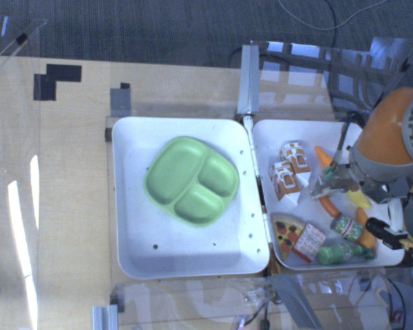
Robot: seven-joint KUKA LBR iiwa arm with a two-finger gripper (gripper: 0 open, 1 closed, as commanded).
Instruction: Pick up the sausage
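Sausage (pixel 328 204) handling is judged as follows: the item looks like a small, light, rigid toy of smooth plastic, orange-red and rod-shaped, and it may slip between hard fingertips. It lies in the right bin (pixel 263 184), just below the gripper (pixel 332 180), near the middle of the clutter. A grasp across the short axis at mid-length is advised, since the rounded ends offer little purchase.

Gripper state cannot be told from the camera view (the tool is small and partly masked by the wrist), and nothing is seen held by it.

Neighbouring items are noted: two boxy cartons (pixel 290 168) with printed faces, a tapered carrot (pixel 323 157), a flat pizza slice (pixel 284 230), a green bottle (pixel 339 253) and a small can (pixel 345 225). The left bin (pixel 131 246) bears a green divided plate (pixel 192 180), glossy and rounded, with three shallow compartments. Both bins are shallow, white and smooth-walled.
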